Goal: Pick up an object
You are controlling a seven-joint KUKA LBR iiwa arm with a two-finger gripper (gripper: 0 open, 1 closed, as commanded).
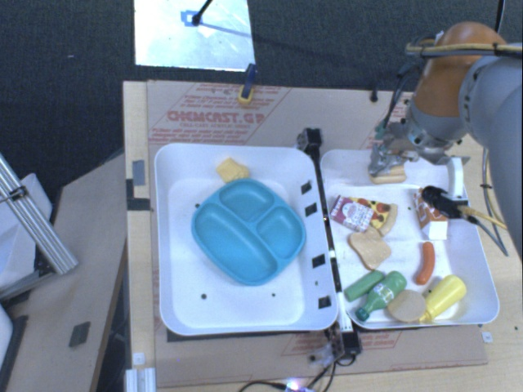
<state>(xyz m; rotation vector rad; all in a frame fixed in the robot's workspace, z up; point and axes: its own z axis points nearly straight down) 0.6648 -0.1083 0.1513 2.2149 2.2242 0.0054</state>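
Gripper [384, 167] is low over the upper left corner of the right bin [472, 256], arm coming in from the upper right of the frame. Tan slab [392, 177] lies flat on the bin floor right at the gripper tip, touching or nearly so, sticking out a bit toward the lower right of it. Slab looks to be under the tip rather than lifted. Can't tell if the gripper is open or closed, or whether it has the slab.

Rest of the right bin:
- red packet [352, 212] and pizza slice [385, 216], mid left
- bread slice [370, 249], below them
- sausage [425, 263], right of the bread
- green bottle [381, 293], yellow bottle [444, 296] and bun [404, 306], along the bottom

Left bin [181, 300] holds a blue plate [248, 231] at centre, with a yellow chunk [233, 170] just above it.
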